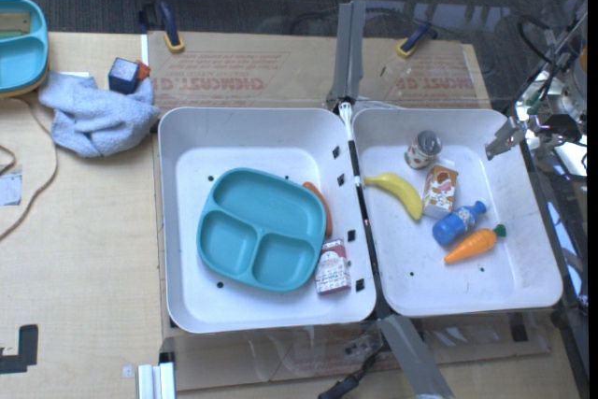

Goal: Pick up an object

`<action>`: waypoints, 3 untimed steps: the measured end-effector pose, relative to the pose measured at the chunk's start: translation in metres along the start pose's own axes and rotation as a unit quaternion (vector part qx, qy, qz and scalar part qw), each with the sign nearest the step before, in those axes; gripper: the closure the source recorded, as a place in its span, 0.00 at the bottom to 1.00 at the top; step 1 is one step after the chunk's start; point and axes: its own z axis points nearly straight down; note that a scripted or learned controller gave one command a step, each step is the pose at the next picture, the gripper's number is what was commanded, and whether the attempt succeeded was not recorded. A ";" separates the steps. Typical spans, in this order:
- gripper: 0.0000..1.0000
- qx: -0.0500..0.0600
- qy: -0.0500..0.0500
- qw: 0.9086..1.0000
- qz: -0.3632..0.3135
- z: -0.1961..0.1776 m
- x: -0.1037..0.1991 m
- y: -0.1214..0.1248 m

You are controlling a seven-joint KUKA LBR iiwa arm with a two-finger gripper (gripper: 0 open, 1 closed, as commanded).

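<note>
The right bin [523,285] holds a yellow banana [397,192], a small grey can [427,145], a white and orange carton [440,190], a blue bottle [459,222] and an orange carrot [470,244]. In the left bin [187,163] lie a teal divided plate [262,229], an orange item [318,201] partly hidden behind the plate, and a small red and white carton [333,268]. My gripper [509,137] hangs over the right bin's far right rim, to the right of the can and apart from every object.
On the wooden bench left of the bins lie a grey cloth [98,115], a small blue block [124,75] and a teal tray [21,44] at the frame's edge. A metal divider [348,61] runs between the bins at the back.
</note>
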 end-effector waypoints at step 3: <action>1.00 -0.001 0.000 0.994 -0.107 0.022 0.110 0.034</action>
